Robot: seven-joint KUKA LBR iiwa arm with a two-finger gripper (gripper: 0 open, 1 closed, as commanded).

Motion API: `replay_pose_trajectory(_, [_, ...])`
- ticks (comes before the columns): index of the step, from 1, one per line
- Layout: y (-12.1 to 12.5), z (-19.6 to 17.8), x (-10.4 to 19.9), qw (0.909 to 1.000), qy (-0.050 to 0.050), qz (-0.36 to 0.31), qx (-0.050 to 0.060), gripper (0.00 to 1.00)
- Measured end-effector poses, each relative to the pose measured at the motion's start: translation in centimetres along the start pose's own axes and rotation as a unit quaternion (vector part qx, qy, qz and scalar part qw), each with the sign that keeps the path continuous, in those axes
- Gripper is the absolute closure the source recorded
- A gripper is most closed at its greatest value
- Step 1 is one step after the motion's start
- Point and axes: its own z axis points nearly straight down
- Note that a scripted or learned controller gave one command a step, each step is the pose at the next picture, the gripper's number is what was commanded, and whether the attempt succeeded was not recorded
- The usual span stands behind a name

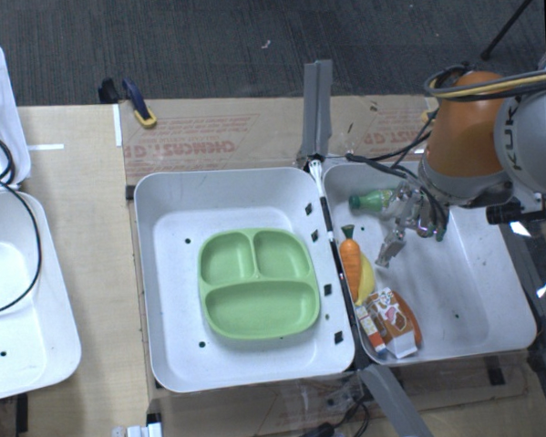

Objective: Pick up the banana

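Standing by the desk (82, 223), I would judge the job hardly begun. The banana (366, 281) lies flat on the floor of the right bin (478, 294), close against that bin's left wall, with a carrot (350, 259) pressed along its left side and partly covering it, and a small printed carton (393, 324) touching its lower end. Only a yellow sliver shows past the carrot. Its long axis runs up and down the picture, roughly parallel to the wall between the bins, one end toward the far rim and the other toward the carton; I cannot make out which end is the stem. The end effector (390, 249) hangs over the right bin just beside the banana, a little to its right and up the picture, below the orange band of the arm (465, 139). Nothing yellow sits between its fingers; whether they are spread or pressed together I cannot tell from here, since the metal parts blur together. A green bottle (372, 200) lies near the far rim. The left bin (166, 264) carries a green divided plate (258, 284). What remains, to my eye, is everything: closing on the fruit and lifting it clear of the carrot.
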Motion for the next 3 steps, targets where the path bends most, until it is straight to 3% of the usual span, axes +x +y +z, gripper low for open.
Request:
replay_pose_trajectory(1, [-3.8,0.0,5.8,0.9998,-0.003,0.020,-0.001,0.00])
replay_pose_trajectory(2, [0.7,0.0,0.8,0.9626,-0.004,0.271,-0.001,0.00])
replay_pose_trajectory(3, [-3.9,-4.6,-3.1,0.9412,-0.004,0.338,-0.001,0.00])
